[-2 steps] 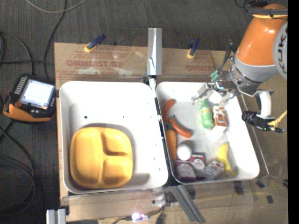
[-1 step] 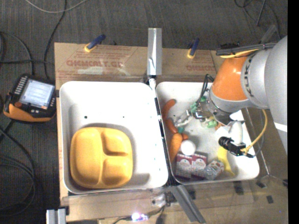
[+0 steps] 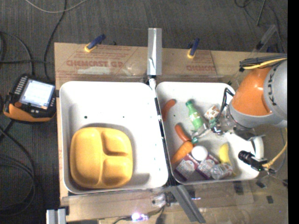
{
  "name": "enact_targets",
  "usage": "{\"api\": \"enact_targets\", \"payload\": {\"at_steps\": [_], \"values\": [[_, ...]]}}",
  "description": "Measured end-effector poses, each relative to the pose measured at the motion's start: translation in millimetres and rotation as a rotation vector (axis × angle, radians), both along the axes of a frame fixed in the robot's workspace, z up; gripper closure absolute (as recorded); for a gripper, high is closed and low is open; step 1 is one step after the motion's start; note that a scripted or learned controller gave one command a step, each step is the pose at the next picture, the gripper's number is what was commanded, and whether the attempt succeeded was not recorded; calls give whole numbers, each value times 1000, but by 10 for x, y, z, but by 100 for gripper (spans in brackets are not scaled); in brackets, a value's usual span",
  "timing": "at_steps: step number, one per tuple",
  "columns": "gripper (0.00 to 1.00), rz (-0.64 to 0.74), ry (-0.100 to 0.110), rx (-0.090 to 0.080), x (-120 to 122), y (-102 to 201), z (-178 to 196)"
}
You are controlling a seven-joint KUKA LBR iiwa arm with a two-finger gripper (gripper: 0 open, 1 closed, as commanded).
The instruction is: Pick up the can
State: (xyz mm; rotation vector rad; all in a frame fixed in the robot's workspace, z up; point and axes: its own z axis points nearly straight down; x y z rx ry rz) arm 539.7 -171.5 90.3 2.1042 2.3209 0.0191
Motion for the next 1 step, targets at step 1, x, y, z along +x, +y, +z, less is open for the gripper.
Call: {"api": "enact_targets", "payload": {"at_steps": [1], "values": [[0,-79,22,1,725,-274,-25]]}}
